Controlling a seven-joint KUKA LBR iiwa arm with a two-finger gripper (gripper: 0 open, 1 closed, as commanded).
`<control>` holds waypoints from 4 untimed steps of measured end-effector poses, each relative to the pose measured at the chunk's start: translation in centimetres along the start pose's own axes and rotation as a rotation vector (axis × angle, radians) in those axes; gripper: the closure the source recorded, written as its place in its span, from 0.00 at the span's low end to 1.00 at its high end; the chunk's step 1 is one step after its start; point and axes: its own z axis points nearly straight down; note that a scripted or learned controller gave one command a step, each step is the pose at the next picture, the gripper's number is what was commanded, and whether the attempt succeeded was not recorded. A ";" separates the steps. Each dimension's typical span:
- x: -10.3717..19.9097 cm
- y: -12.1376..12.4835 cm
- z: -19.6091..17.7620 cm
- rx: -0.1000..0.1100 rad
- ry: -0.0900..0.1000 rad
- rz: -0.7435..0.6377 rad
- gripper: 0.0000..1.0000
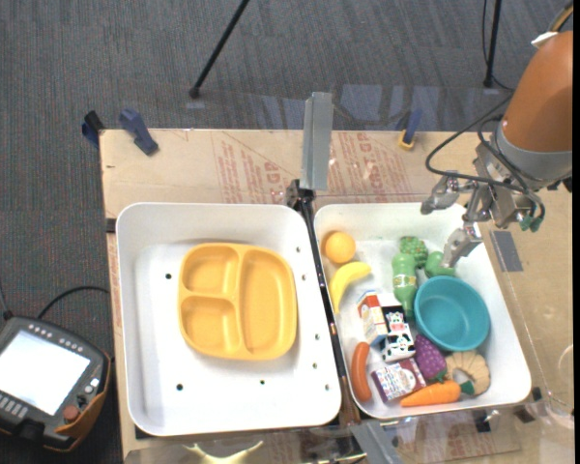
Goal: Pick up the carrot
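The carrot, orange with a green top, lies along the front wall of the right bin, between a pink packet and a tan bread piece. My gripper hangs over the bin's back right part, above a green bottle and the teal bowl. It is far from the carrot, toward the back. Its fingers are spread open with nothing between them.
The right bin also holds an orange, a banana, a milk carton, purple grapes and a red sausage. A yellow divided plate lies in the left bin.
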 end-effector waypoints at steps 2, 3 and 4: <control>4.9 -5.4 -17.3 0.005 -0.015 0.071 1.00; 12.1 -5.3 -18.0 0.000 -0.002 -0.209 1.00; 9.9 -5.3 1.7 -0.009 0.013 -0.284 1.00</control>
